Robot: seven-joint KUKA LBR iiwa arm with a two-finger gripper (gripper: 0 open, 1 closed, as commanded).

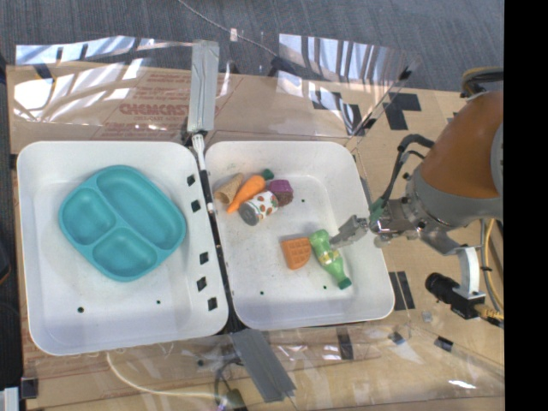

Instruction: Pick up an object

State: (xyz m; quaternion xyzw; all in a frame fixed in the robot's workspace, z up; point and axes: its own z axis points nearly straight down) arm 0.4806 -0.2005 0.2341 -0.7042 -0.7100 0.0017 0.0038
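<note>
Spanning the table, two white bins: left bin point(34, 315) holds a teal divided plate point(122, 222). Right bin point(360, 302) holds green bottle point(330, 259), carrot point(247, 192), orange waffle point(297, 253), small can point(258, 206). Jaws point(351, 230) touching bottle; spread: cannot tell.

The gripper point(349, 229) is hanging over the right bin point(355, 302), just right of the green bottle point(330, 259); nothing is showing between its fingers. An orange waffle point(296, 253) is lying just left of the bottle. Up-left of the bottle, a can point(258, 206), a carrot point(246, 192), a cone point(227, 188) and a purple piece point(281, 191) are sitting clustered. Far left of it, a teal plate point(122, 222) is resting in the left bin point(38, 315).
</note>
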